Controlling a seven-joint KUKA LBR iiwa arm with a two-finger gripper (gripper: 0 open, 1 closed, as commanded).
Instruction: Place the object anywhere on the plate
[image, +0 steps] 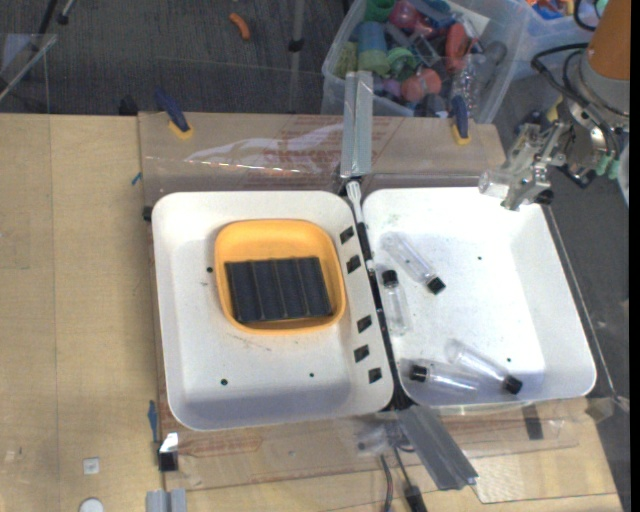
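a black ribbed block (278, 290) is lying flat on the yellow plate (232, 245) in the left bin (185, 340), nothing crowding it. it is showing four raised ridges and no legible writing. in the right bin (520, 260), four clear tubes with black caps (413, 262) are lying scattered, well apart from the plate. the gripper (520, 185) is hovering over that bin's far right corner, holding nothing; whether it is open i cannot tell.

Orange plate (232, 243) carrying black ribbed slab (278, 290); white bins (185, 300); clear tubes (412, 260), black caps.
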